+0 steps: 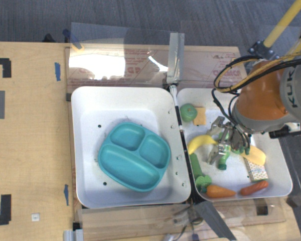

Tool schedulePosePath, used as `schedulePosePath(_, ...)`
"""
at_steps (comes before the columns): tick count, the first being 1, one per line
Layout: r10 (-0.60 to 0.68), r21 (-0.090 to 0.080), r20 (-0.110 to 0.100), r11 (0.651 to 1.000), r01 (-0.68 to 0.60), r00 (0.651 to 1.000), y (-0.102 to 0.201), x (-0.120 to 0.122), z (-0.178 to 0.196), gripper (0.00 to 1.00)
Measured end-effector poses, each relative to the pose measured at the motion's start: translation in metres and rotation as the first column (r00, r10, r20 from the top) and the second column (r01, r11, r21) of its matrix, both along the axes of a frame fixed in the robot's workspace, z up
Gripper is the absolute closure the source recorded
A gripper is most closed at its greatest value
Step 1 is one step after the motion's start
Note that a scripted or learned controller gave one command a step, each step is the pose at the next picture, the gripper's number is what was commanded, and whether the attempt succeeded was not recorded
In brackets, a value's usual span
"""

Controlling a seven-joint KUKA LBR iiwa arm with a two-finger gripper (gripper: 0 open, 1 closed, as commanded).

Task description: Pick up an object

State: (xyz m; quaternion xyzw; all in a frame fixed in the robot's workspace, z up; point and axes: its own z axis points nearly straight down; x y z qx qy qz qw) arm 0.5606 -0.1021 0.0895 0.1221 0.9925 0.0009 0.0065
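Note:
My gripper (222,152) is low in the right bin (283,169), under the orange wrist band, near the bin's middle. A small green object (222,160) sits right at the gripper's tip; whether it is gripped is not clear from this angle. Around it lie toy foods: a yellow banana (199,143) to the left, a green round fruit (188,112) and an orange cheese slice (200,117) at the back left, and a yellow piece (256,155) to the right.
Along the right bin's front lie a green cucumber (195,164), a green pepper (203,181), a carrot (220,191), a red sausage (254,187) and a wafer (257,171). A teal divided plate (134,155) lies in the left bin (90,109). Cables hang above the arm.

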Motion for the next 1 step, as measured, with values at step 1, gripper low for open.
schedulePosePath(1,0.024,-0.002,0.001,1.000,-0.024,1.000,-0.0039,-0.0373,0.0002,0.00)
